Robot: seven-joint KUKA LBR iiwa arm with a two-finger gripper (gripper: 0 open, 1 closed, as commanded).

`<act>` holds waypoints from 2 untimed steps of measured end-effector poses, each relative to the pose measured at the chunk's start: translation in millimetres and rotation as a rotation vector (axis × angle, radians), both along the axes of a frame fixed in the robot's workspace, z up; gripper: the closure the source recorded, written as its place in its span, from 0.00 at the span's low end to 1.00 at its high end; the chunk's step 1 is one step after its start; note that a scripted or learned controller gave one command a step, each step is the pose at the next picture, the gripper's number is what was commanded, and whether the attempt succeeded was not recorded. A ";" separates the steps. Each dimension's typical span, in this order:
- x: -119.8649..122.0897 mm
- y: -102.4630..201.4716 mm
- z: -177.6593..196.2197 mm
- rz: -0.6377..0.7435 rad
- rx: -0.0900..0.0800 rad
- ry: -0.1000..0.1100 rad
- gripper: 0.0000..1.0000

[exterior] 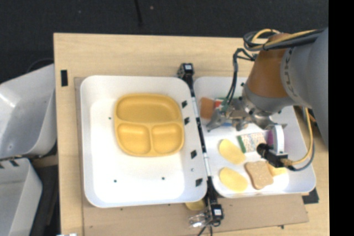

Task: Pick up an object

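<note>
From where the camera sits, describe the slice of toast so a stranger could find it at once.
Start at the right bin, the one the arm reaches into. Go to its near edge, where flat food pieces lie. The toast slice is the brown, speckled, roughly square piece, just right of two smooth pale yellow ovals.

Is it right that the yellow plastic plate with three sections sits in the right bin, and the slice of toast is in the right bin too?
Not quite. The yellow plastic three-section plate lies in the left white bin, as the camera view shows. The slice of toast is indeed in the right white bin.
</note>
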State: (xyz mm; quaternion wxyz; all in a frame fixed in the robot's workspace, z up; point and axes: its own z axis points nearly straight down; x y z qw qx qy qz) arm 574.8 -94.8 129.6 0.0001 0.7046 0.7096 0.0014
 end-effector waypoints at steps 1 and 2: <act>-38.9 -2.2 -1.1 -0.007 -0.003 0.004 0.00; -77.7 8.5 74.6 -0.007 -0.002 -0.001 0.00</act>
